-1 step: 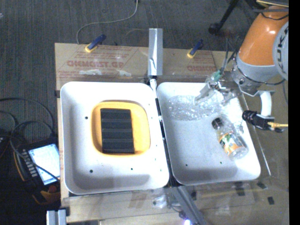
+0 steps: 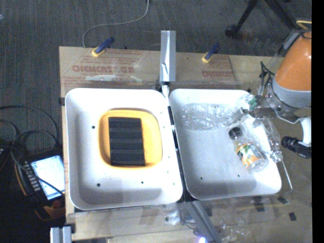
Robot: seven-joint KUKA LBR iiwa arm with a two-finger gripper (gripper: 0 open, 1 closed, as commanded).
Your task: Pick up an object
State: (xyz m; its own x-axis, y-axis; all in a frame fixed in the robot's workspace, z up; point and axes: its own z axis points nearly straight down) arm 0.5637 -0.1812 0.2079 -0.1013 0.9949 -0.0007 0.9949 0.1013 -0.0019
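A clear plastic bottle (image 2: 248,150) with a black cap and an orange label lies on its side in the right bin (image 2: 212,178), toward its right wall. A crumpled clear plastic wrapper (image 2: 205,115) lies at the back of that bin. In the left bin (image 2: 83,181) sits a yellow dish (image 2: 104,135) holding a black ribbed block (image 2: 126,140). The arm, with its orange band (image 2: 298,67), reaches over the right bin's far right corner. My gripper (image 2: 254,108) hangs just above and behind the bottle, and its tip is hard to make out against the clear plastic.
A metal post (image 2: 167,57) stands behind the gap between the bins. Two blue and yellow clamps (image 2: 103,46) hold the cardboard sheet at the back. Cables and a tablet (image 2: 44,173) lie on the floor to the left. Chair legs (image 2: 253,9) stand at the back right.
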